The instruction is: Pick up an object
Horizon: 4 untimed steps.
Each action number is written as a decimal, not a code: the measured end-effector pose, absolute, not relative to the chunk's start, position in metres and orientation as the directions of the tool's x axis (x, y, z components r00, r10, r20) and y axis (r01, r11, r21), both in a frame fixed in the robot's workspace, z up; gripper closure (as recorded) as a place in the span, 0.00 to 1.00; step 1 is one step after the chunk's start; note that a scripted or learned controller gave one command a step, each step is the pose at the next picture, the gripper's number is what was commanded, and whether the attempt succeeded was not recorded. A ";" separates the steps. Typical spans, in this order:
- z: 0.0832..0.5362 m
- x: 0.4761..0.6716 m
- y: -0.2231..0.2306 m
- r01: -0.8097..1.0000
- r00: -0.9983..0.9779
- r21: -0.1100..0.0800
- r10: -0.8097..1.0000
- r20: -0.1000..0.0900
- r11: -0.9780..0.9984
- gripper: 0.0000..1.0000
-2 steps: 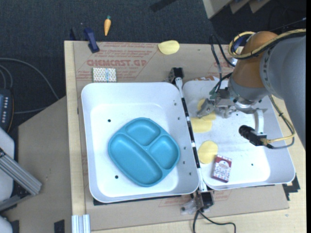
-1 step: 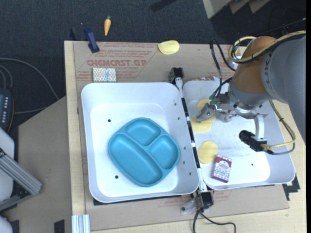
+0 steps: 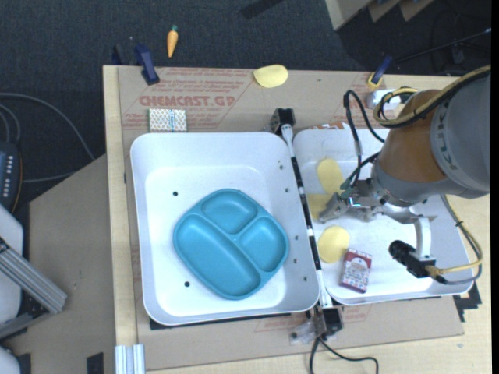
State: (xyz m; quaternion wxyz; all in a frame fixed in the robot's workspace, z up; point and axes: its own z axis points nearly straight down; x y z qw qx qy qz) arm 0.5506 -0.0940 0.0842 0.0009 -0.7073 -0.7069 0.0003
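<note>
You see the arm (image 3: 437, 142) reaching in from the right, low over the right bin (image 3: 448, 275). The gripper (image 3: 337, 206) is at the left part of this bin, near the wall it shares with the left bin (image 3: 156, 170). Its fingers are spread apart and nothing is between them, so it holds no object. One fingertip is just beside a pale yellow object (image 3: 318, 203) that lies against the bin wall. A second yellow object (image 3: 330, 174) lies a little further back, and a third yellow object (image 3: 334, 243) lies nearer to the front. Just beside the third one you find a small red and white box (image 3: 355, 271), tilted. In the left bin lies a blue divided tray (image 3: 229, 242) with three compartments, well apart from the gripper.
</note>
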 end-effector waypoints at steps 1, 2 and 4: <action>0.095 0.634 -0.099 1.000 -0.001 0.002 1.000 -0.001 0.001 0.00; 0.084 0.614 -0.096 1.000 0.000 -0.002 1.000 0.001 0.000 0.00; 0.095 0.615 -0.096 1.000 0.000 -0.001 1.000 0.001 0.000 1.00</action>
